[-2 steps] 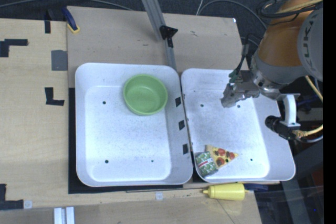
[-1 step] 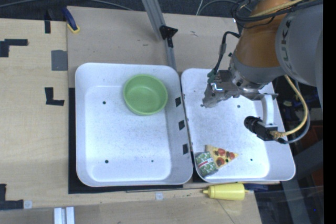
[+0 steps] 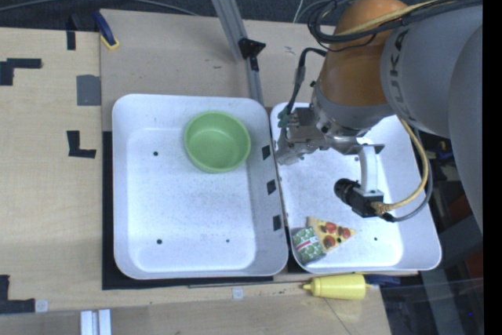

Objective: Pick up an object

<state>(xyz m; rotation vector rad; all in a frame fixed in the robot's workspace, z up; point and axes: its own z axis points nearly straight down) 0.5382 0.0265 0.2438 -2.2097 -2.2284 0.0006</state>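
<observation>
Camera view looks down at a slant on a pale wooden surface (image 3: 47, 192) that carries two shallow white plastic bins side by side. Left white bin (image 3: 149, 239) holds a round light-green plastic bowl (image 3: 217, 141), upright, sitting near the bin's far right corner, close to the wall shared with the neighbouring bin. Right white bin (image 3: 408, 247) holds a small flat pizza-slice toy (image 3: 332, 232) with red and yellow toppings, lying near the bin's front left corner, and just beside it, touching or nearly so, a small green and white printed packet (image 3: 307, 243) against the left wall.

Outside the bins, a yellow plastic squeeze bottle (image 3: 339, 287) lies on its side on the surface, just beyond the front rim of the right bin.

Grey arm with an orange band (image 3: 369, 51) reaches in from the right and hangs over the far half of the right bin. Its pincer (image 3: 292, 145) sits low near the bin's far left corner, close to the dividing wall, well apart from the pizza-slice toy and the packet. Whether the pincer is released or clenched cannot be told; the wrist body hides it, and nothing is seen held in it. A black cylindrical fitting (image 3: 354, 196) with a cable hangs from the wrist above the middle of the right bin.
</observation>
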